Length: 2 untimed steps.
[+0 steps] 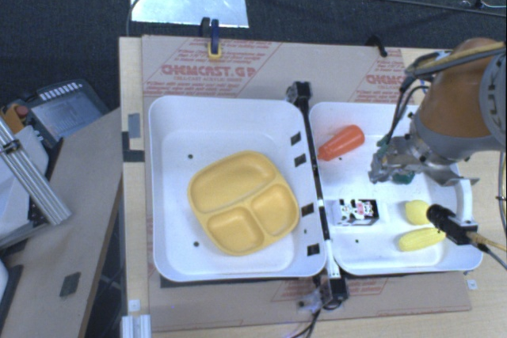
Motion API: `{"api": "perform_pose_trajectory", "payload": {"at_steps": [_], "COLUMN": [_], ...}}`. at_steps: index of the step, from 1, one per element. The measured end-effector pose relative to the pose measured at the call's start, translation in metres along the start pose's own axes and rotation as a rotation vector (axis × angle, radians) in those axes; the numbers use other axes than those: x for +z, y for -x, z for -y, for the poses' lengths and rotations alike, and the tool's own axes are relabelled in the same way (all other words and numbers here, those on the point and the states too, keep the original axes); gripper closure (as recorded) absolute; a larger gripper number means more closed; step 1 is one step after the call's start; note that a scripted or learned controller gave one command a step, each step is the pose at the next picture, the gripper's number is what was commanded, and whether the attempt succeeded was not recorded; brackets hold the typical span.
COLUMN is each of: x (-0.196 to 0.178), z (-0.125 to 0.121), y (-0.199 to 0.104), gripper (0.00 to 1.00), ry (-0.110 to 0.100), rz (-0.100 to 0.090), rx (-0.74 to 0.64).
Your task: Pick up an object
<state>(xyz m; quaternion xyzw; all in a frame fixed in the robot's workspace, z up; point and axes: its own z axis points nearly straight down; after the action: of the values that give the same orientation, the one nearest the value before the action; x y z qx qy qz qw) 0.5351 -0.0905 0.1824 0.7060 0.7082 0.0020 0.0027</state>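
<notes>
Right of centre in the frame, a small teal object (405, 177) lay in the right bin (348, 261), touching or just beside the gripper (386, 167). This made it the likeliest target for the pick. The gripper hung low over that spot, but how its grip stood could not be told from this angle, nor whether anything was caught in it. Up and to the left lay an orange carrot-shaped toy (341, 142). A small black-and-white packet (358, 210) sat below the gripper, near the divider. Toward the lower right rested a yellow lemon (417, 210) and a yellow banana (421, 239), loosely scattered, probably to leave room for approach. Further left, a yellow divided plate (238, 202) occupied the left bin (170, 170).
</notes>
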Motion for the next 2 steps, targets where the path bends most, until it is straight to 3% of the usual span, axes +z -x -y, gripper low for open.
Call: {"api": "perform_pose_trajectory", "payload": {"at_steps": [2], "x": [-0.107], "z": [0.002], "y": [-0.002], "gripper": [1.00], "ry": [0.001], "rz": [0.000], "rx": [-0.001]}}
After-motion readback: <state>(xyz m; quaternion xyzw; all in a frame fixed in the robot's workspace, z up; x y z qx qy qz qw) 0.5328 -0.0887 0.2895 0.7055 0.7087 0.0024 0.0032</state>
